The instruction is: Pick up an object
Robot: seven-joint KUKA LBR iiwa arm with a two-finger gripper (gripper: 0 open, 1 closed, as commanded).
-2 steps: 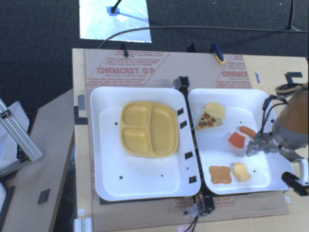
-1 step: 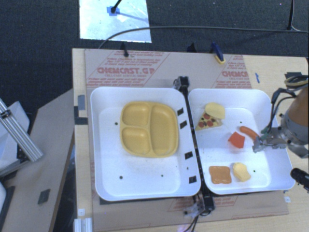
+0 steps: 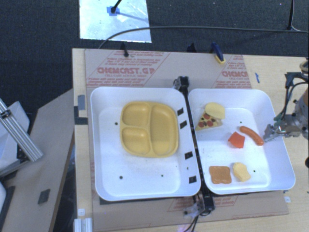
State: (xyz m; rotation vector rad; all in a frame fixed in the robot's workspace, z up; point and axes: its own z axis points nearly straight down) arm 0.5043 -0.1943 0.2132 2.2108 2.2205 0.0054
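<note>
The right bin (image 3: 277,163) holds several toy foods. A pizza slice (image 3: 208,123) lies near its left wall with a pale yellow bun (image 3: 215,110) just behind it. A red-orange sausage (image 3: 251,135) and a red block (image 3: 236,139) sit mid-bin. At the front lie a brown toast (image 3: 220,174) and a yellow cheese piece (image 3: 241,171). My gripper (image 3: 270,131) hangs low at the bin's right side, just right of the sausage, with nothing seen held in it.
In the left bin (image 3: 104,173) rests a yellow divided plate (image 3: 148,128). Black clips (image 3: 187,139) line the ridge between the bins. A blue clamp (image 3: 218,53) and cables lie behind, and a metal frame (image 3: 19,137) stands at far left.
</note>
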